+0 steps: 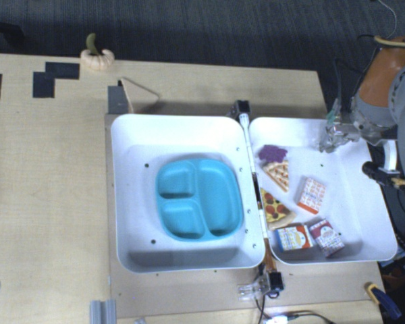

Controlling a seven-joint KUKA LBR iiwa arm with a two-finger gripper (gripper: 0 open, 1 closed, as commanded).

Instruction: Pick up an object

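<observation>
Wooden worktop (47,201) bears two bins: left bin (125,181) holds a blue tray (199,198); right bin (364,201) holds toy foods, with the hand (332,139) above, grip unclear.

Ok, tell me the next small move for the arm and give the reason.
Probably bring the gripper across toward the camera view's lower left and down over the small patterned box. The gripper sits near the far right corner of the right bin with nothing visibly between its fingers, and that box lies a little apart from the other items, so it looks the easiest pick.
</observation>
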